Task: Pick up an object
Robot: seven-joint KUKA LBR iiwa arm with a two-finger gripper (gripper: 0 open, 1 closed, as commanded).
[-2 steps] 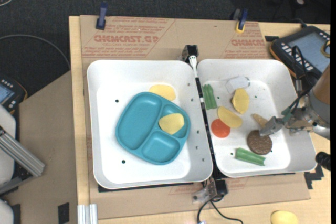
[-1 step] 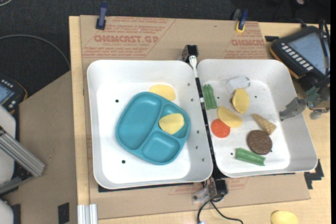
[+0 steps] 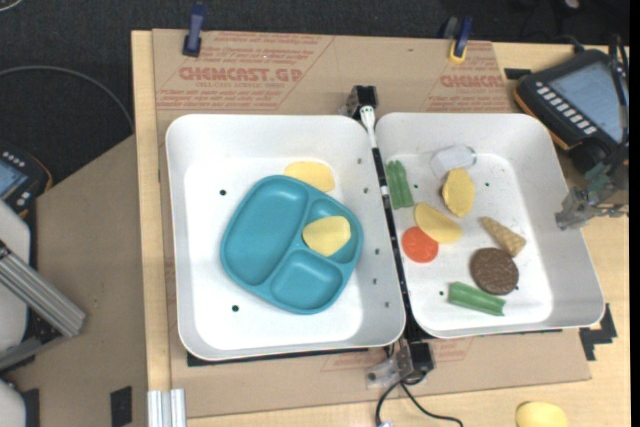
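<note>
Gripper [image 3: 588, 200] sits at the right edge of the right bin [image 3: 530, 137], just over its rim as far as we can make out. It's a blurry grey lump from this angle, so we honestly can't tell if it's spread or closed. We see nothing in it, and it isn't touching any of the pieces.

All the loose stuff is well left of it. Nearest to it is a tan wedge [image 3: 503, 235], with a brown disc [image 3: 495, 270] just on its near side and a green piece [image 3: 476, 298] nearer still. Further left there's a red disc [image 3: 420, 245] touching a yellow slice [image 3: 438, 222]. Another yellow chunk [image 3: 459, 191] sits just beyond them, with a pale grey piece [image 3: 452, 158] at the far end. A green stick [image 3: 398, 183] lies along the bin's left wall.

The left bin [image 3: 190, 215] holds a teal divided tray [image 3: 270, 240] with a yellow piece [image 3: 327, 235] in its right compartment. Another yellow bit [image 3: 310, 176] is tucked against the tray's far edge.

Outside the bins, a black handheld screen unit [image 3: 578, 100] rests on the far right of the bench. A blue clamp [image 3: 194, 29] and a yellow-and-blue clamp [image 3: 459, 38] grip the board's far edge.
</note>
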